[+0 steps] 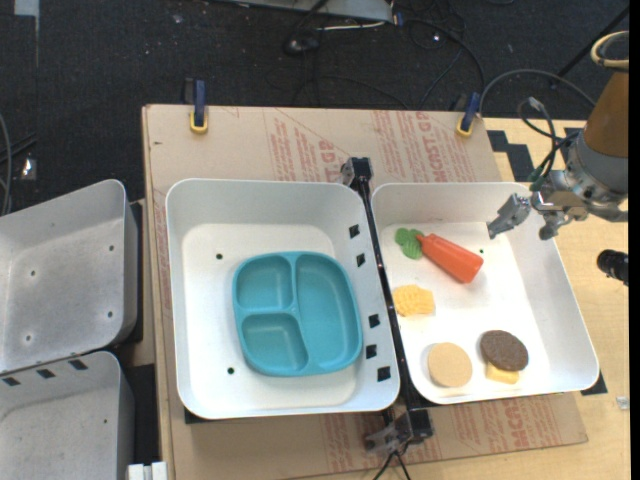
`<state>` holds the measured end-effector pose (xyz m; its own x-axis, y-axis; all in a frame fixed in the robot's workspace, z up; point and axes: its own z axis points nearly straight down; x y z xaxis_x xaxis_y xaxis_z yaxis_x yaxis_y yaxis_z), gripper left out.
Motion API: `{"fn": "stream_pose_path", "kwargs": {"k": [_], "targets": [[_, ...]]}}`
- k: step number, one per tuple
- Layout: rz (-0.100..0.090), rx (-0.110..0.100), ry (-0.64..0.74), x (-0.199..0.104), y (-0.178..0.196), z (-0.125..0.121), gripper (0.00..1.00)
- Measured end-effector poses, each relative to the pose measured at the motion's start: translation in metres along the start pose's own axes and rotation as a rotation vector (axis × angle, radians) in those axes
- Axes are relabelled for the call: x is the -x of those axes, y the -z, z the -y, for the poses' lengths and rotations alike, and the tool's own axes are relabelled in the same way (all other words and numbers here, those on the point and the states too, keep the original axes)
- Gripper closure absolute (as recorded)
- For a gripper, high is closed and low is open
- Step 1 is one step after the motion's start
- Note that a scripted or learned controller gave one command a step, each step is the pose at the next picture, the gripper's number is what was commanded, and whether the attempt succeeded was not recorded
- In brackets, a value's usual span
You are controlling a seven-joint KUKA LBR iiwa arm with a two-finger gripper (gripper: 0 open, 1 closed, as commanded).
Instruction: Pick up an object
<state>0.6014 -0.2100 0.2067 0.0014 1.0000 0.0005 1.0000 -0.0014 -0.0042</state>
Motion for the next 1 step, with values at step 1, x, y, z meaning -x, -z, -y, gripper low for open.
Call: {"fn": "stream_pose_path", "kwargs": {"k": [1], "targets": [[0.001, 0.004, 0.001, -0.0018, -0.0414, -0.0022, 0.0]]}}
